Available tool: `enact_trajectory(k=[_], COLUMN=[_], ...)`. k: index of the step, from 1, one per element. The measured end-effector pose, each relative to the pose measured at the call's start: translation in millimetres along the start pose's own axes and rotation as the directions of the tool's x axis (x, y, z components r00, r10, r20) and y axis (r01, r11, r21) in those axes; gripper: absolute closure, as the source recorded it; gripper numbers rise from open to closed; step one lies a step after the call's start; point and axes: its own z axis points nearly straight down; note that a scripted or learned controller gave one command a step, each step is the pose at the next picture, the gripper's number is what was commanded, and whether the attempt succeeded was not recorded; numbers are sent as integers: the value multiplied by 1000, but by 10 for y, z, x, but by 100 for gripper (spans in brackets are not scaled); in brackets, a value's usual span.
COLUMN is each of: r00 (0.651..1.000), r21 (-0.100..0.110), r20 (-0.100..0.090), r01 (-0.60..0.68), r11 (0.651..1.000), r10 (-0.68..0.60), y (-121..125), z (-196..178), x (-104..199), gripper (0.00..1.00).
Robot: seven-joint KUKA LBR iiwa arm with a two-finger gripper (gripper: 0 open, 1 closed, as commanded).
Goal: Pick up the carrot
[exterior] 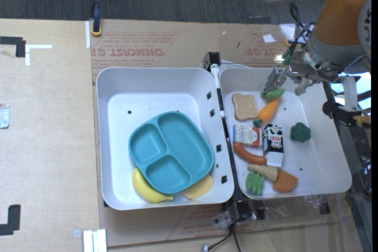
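Left bin (112,144): one teal divided tray (171,151), three compartments, lying over a yellow banana (147,189) at its lower edge; a second yellow piece (201,187) shows under the tray's right corner.

Right bin (328,174), toy foods, left to right:
- Slice of toast (244,106), flat, near the upper left wall.
- Small carton (247,136) with a red label, and below it a sausage (249,154) lying aslant.
- Carrot (269,110), orange, just right of the toast. Long axis runs diagonally, dark stalk end low and left, broad end high and right.
- Black-and-white milk carton (273,140), below the carrot.
- Pale and green vegetable piece (258,179) and an orange wedge (285,182) at the lower edge.
- Broccoli floret (300,132), apart on the right.

Gripper (277,87): above the bin's upper part, on the grey arm entering from the right. A green item (272,92) sits at its tip; whether it is held, and whether the fingers are spread or pressed together, cannot be told.

Relation for the coming move: the carrot lies just below the gripper, slightly left, its upper end nearest the tip.
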Motion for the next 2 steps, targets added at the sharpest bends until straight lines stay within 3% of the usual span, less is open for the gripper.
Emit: enact_trajectory(k=[1, 2], r00=[975, 974], r21=[-4, -4], r20=[0, -1], r01=[-222, -227], r11=[975, 974], r10=[222, 227], y=[-60, -54], z=[1396, 1301], x=[-329, -334], gripper=[0, 100])
